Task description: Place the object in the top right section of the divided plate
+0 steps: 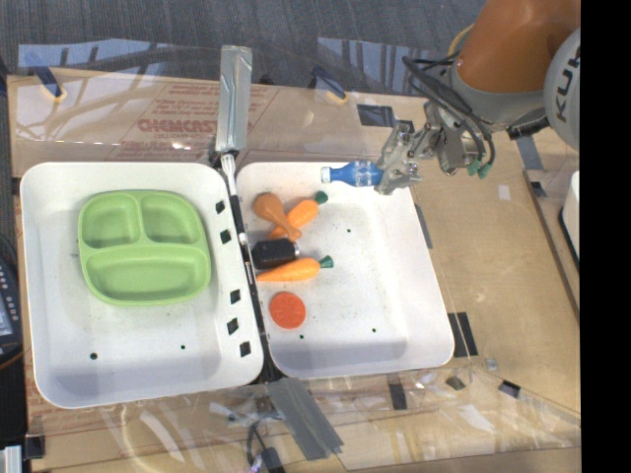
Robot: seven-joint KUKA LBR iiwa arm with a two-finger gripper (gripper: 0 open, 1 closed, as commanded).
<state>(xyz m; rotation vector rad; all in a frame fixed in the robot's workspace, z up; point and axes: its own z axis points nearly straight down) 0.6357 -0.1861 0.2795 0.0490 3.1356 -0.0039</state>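
Note:
A small blue bottle (353, 174) with a white cap lies level over the back rim of the right bin (394, 294), cap pointing left. My gripper (396, 173) hangs at the bottle's right end, and its fingers close on the bottle's base. The green divided plate (144, 276) sits in the left bin (59, 343), far to the left of the gripper. Its top right section (174, 221) holds nothing.
In the right bin's left part lie two carrots (304, 214) (291, 271), an orange-brown piece (268, 207), a black object (273, 254) and a red-orange disc (288, 309). A grey strip (233, 97) stands behind the divider between the bins.

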